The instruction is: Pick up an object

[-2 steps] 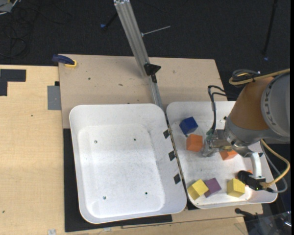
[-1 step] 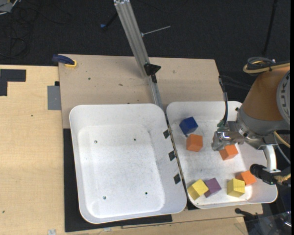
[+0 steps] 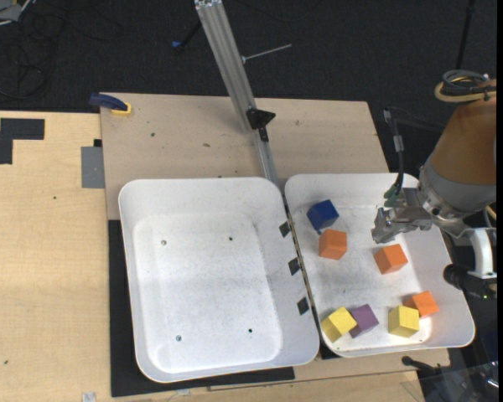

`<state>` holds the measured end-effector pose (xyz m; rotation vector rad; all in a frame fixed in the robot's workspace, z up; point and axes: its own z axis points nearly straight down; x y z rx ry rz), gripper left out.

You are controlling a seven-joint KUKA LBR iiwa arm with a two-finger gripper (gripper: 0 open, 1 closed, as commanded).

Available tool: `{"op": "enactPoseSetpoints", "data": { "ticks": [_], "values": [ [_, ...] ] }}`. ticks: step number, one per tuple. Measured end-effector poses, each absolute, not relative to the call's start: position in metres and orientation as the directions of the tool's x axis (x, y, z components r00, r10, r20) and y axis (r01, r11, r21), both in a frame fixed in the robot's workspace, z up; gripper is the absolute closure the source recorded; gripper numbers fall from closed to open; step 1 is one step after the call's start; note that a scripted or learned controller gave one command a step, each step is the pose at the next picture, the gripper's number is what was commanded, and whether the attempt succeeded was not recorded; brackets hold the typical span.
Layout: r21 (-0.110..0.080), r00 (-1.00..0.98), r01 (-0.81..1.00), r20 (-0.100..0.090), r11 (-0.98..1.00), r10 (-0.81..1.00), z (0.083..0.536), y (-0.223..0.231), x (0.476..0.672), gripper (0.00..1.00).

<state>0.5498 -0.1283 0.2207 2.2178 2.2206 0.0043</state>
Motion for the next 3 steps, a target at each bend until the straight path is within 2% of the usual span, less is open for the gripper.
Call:
{"op": "enactPoseSetpoints", "data": {
  "ticks": [1, 3],
  "values": [
    [-0.001, -0.001, 1.000, 0.001, 0.001, 1.000, 0.227, -0.129, 0.550, 1.00],
    [-0.003, -0.004, 1.000, 0.003, 0.005, 1.000, 0.232, -0.030, 0.543, 1.00]
  ]
}}
